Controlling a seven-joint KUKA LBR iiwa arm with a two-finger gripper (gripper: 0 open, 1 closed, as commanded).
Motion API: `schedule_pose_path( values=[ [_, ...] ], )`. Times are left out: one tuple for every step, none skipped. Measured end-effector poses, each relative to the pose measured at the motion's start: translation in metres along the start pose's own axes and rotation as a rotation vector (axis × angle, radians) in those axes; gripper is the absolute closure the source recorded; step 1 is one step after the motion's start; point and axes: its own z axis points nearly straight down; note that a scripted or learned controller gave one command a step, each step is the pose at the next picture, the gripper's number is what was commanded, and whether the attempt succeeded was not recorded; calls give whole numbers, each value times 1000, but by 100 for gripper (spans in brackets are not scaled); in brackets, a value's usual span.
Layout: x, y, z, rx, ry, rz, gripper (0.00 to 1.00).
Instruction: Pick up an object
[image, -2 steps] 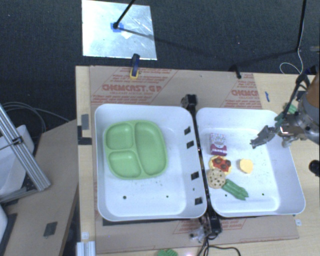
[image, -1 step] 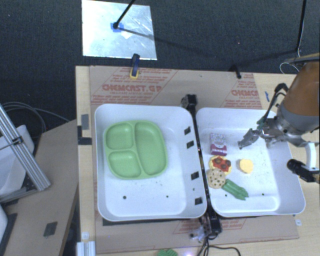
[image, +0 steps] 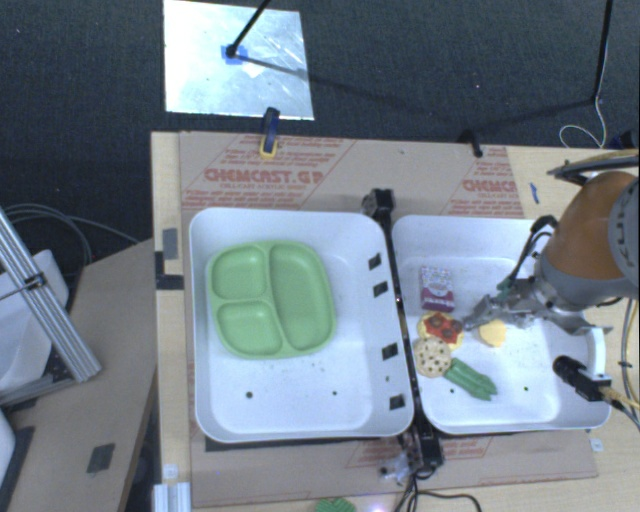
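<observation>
- Two shallow white plastic bins (image: 290, 420) (image: 520, 415)
- One pale green three-compartment plastic tray (image: 270, 298)
- Five small items: maroon-and-white packet (image: 437, 287), red-and-yellow round piece (image: 441, 327), tan speckled cookie (image: 432, 356), green elongated toy (image: 470, 380), yellow lump (image: 493, 333)

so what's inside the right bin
In the right bin: a small packet, a red-and-yellow toy, a cookie, a green piece and a yellow piece. The gripper and arm cover whatever lies beneath them.
</observation>
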Motion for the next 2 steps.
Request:
schedule_pose_path(
  values=[
    [0, 3, -16, -7, -1, -1, 100],
    [0, 3, -16, -7, -1, -2, 0]
  ],
)
